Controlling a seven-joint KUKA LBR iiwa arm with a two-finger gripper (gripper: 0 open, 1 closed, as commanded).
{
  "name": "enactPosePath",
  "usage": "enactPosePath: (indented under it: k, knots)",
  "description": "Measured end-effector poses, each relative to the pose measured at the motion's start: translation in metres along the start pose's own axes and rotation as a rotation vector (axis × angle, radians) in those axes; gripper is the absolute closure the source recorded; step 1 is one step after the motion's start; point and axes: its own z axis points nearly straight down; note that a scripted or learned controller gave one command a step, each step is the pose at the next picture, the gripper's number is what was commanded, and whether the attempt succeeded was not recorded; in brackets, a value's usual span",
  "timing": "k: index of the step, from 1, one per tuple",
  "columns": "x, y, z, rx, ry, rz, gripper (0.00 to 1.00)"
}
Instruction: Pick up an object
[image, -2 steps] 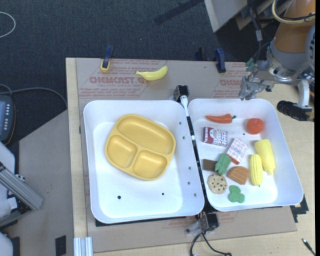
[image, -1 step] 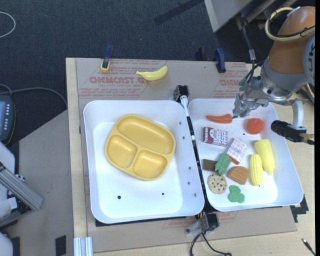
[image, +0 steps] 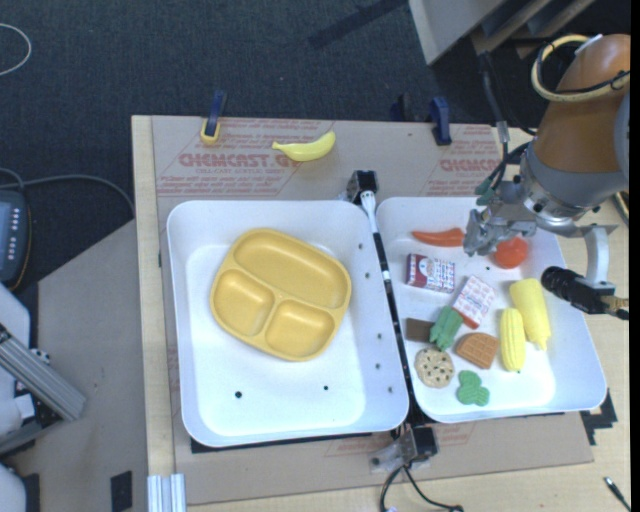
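We are seeing a grey arm (image: 575, 165), an orange band showing above its wrist, cables looping around, metallic gripper (image: 483, 240).

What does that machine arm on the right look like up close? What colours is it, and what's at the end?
The arm is thick and rounded, grey, with a glossy orange band above the wrist. A yellowish cable loops beside the orange part. At the end sits the gripper, a compact block of bare grey metal. A black cylindrical piece sticks out lower down.
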Motion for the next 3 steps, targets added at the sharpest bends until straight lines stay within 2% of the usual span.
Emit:
enactPosePath:
  k: [1, 2, 3]
  knots:
    - [0.017, -0.038, 0.006, 0.001, 0.0, 0.0, 1.0]
    - [0.008, -0.044, -0.005, -0.005, -0.002, 0.0, 1.0]
    - [0.026, -0.042, -0.002, -0.003, 0.0, -0.003, 1.0]
